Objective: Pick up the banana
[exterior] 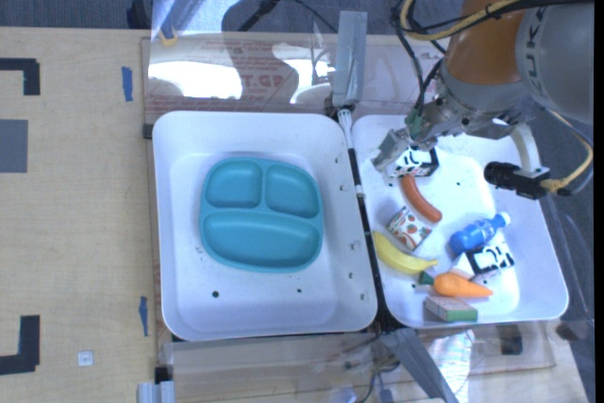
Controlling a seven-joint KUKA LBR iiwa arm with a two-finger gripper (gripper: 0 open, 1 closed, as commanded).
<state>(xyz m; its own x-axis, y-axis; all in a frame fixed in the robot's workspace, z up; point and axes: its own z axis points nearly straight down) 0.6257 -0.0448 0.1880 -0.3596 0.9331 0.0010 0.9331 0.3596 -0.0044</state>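
the banana (403, 257) is lying with its long axis running upper-left to lower-right; the gripper (398, 149) is hovering open-jawed, well apart.

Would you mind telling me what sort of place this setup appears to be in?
Most likely a robotics lab workcell for pick-and-place trials. A grey arm reaches over two white bins on a wooden bench, toy food such as a banana and carrot fills one bin, and cables and stand legs lie around.

grey arm reaches in from right, claw (401, 146) lowered.
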